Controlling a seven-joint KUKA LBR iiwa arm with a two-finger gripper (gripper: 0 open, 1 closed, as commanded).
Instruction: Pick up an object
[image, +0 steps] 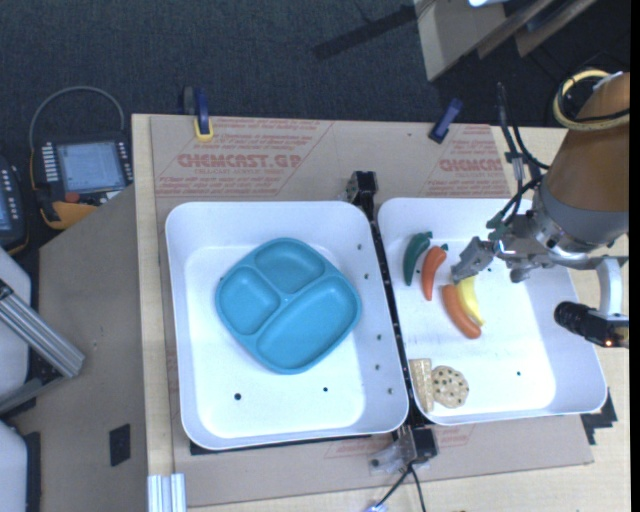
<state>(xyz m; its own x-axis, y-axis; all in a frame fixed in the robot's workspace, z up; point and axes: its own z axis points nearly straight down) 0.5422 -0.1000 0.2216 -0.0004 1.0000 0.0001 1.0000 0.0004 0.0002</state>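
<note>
The right bin (520, 385) holds several toy foods. A green pepper (416, 253) and an orange chili (432, 271) lie side by side at its upper left. A yellow banana (468, 298) rests on an orange carrot (463, 318) near the middle. A round cookie (449, 386) and a cracker (420, 372) sit at the front left corner. My gripper (495, 266) hovers over the bin's upper middle, just right of the banana and chili. It is open, its fingers spread, with nothing between them.
The left bin (200, 390) carries a blue divided plate (288, 303). A black divider with a clamp (362, 186) runs between the bins. The arm's grey body and orange band (590, 170) overhang the right bin's far right side.
</note>
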